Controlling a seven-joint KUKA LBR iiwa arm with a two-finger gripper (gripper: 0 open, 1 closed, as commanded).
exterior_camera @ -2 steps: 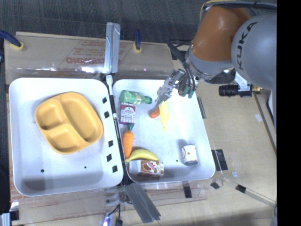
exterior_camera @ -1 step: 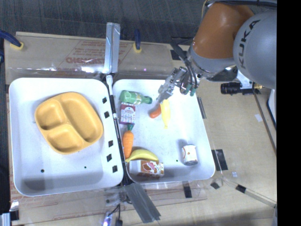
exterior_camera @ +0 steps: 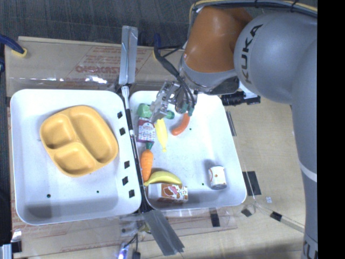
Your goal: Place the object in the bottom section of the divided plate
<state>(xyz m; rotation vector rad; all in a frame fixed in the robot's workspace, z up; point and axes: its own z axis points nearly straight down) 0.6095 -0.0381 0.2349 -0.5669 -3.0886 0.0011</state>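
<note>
Yellow divided plate [exterior_camera: 78, 140] sits in left bin [exterior_camera: 24, 198], nothing in its sections. Gripper [exterior_camera: 167, 102] hangs over far-left part of right bin [exterior_camera: 229, 190], above a cluster: green item [exterior_camera: 143, 111], yellow corn-like piece [exterior_camera: 160, 134], red-labelled packet [exterior_camera: 146, 131], orange-red chili-like piece [exterior_camera: 180, 124]. Fingers: can't tell if open or closed, nothing visibly between them. Nearer: carrot [exterior_camera: 146, 163], banana [exterior_camera: 164, 177], small carton [exterior_camera: 168, 192]. White cup [exterior_camera: 217, 177] near right.

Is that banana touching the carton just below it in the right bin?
Touching. The camera view shows the banana resting on the top edge of the carton, with no gap between them.
</note>
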